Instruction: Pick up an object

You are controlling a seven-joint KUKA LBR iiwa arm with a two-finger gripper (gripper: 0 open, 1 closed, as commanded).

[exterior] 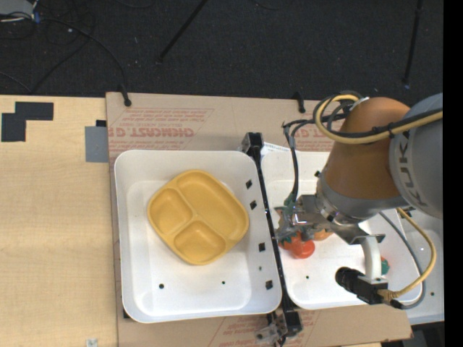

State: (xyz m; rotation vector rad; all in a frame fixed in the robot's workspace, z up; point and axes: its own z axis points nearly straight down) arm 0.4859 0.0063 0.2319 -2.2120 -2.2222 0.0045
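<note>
Robot lab: grey arm (pixel 405 157), loose cables (pixel 94 45), taped cardboard bench (pixel 181 121)

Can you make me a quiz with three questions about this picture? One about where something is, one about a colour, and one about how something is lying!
1. Where is the plate?
A. in the left bin
B. in the right bin
C. on the floor

2. What colour is the plate?
A. blue
B. yellow
C. green

3. How does the plate lie?
A. flat, hollows up
B. upside down
C. standing on its edge

Answers:
1. A, it rests inside the left bin.
2. B, it is yellow all over.
3. A, its three hollows face up.
</note>
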